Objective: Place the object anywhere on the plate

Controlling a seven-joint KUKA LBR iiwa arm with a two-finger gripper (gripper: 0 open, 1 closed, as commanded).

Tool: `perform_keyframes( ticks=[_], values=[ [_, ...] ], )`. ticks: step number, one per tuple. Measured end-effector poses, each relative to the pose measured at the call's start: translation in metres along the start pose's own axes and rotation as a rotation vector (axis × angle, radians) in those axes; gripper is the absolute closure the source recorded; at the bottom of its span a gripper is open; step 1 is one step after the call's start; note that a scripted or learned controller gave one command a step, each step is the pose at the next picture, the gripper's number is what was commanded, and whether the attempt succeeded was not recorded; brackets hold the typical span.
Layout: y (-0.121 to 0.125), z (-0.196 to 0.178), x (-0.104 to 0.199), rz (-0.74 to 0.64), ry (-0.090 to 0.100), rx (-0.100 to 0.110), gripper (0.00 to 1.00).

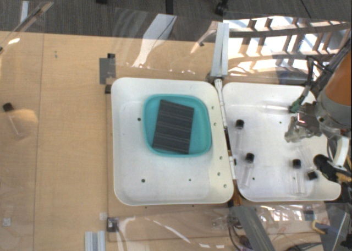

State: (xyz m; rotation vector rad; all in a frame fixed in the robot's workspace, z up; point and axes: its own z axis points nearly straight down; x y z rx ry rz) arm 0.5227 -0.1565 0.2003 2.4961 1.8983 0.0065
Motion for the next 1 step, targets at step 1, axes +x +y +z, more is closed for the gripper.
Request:
perform_keyframes(
  ticks=[1],
  values=[
    [0.0,0.0,0.0,0.0,0.0,0.0,0.0]
  ],
)
